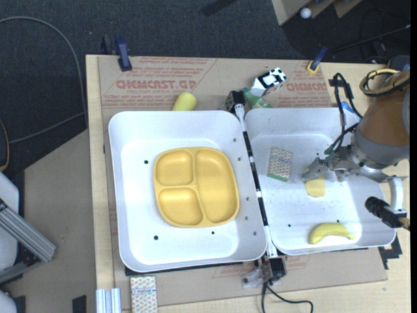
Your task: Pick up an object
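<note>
Banana (pixel 332 233) at the right bin's (pixel 287 243) six o'clock, with a pale yellow block (pixel 315 188) at centre just below the gripper (pixel 317 169), fingers spread and empty; closing off-centre could nudge the block aside.

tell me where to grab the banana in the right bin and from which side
Grip the banana across its thick middle, coming straight down from above. It lies flat on the right bin floor, curved, long axis roughly left to right, so fingers should close front to back across it. The bin's near wall is close, so a side approach looks cramped.
</note>
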